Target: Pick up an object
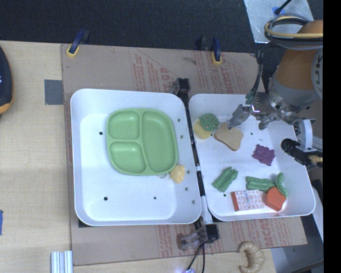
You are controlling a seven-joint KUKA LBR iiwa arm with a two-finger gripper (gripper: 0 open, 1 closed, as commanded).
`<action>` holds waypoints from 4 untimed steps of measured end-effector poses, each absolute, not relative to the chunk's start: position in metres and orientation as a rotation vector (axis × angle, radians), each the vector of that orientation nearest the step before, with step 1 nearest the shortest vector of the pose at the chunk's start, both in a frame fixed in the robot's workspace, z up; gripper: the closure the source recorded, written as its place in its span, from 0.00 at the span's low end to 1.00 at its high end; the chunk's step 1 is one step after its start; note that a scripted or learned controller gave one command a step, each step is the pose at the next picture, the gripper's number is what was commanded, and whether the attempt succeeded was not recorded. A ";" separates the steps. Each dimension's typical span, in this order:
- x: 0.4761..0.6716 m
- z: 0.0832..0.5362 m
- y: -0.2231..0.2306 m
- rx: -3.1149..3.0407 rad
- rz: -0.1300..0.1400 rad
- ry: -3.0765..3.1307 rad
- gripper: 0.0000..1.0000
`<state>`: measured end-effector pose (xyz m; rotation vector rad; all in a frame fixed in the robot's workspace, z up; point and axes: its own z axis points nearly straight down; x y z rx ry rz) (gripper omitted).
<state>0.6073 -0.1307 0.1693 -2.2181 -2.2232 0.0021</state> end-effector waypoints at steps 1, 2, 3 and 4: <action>0.520 0.087 -0.125 -2.207 0.014 -2.215 0.00; 0.489 0.091 -0.094 -2.211 0.006 -2.223 0.00; 0.490 0.101 -0.096 -2.211 0.007 -2.226 1.00; 0.522 0.233 -0.058 -2.216 -0.009 -2.235 1.00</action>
